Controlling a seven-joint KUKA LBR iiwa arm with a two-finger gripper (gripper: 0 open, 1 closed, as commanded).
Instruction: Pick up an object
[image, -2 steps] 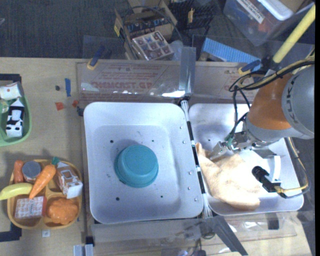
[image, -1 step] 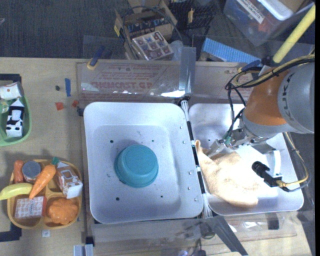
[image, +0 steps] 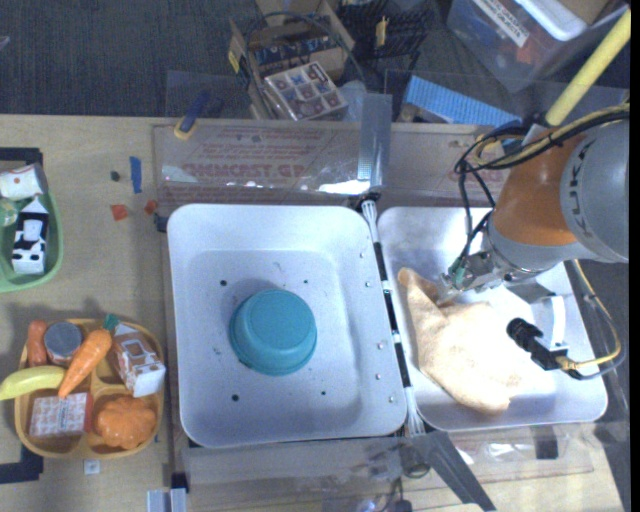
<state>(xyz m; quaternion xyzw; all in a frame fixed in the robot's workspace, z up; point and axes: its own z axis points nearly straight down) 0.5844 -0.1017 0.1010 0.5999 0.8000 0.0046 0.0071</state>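
Camera view: the arm (image: 560, 200) reaches in from the right and bends down over the right bin (image: 590, 405).
Gripper: the gripper (image: 462, 274) sits low at the upper edge of the cloth, its tip hidden under the wrist; whether it is spread or pressed together cannot be told from this angle.
Cloth: a crumpled tan cloth (image: 470, 345) lies in the right bin, spread from near the bin's left wall toward its front; its upper left corner looks slightly raised just beside the gripper.
Contact: gripper and cloth appear to touch or nearly touch, but no fold is seen pinched.
Left bin: the left bin (image: 200, 240) holds a teal bowl (image: 274, 331), upside down, well apart from the arm.
Bench: a yellow tray of toy food (image: 85, 385) and a green dish (image: 30, 240) sit at the far left.
Step in hand: probably the descent or the close onto the cloth's edge; the lift is not yet shown.
Next move calls for: a firm pinch on a fold, then a straight rise, since limp fabric can slip out or drag along the bin floor.
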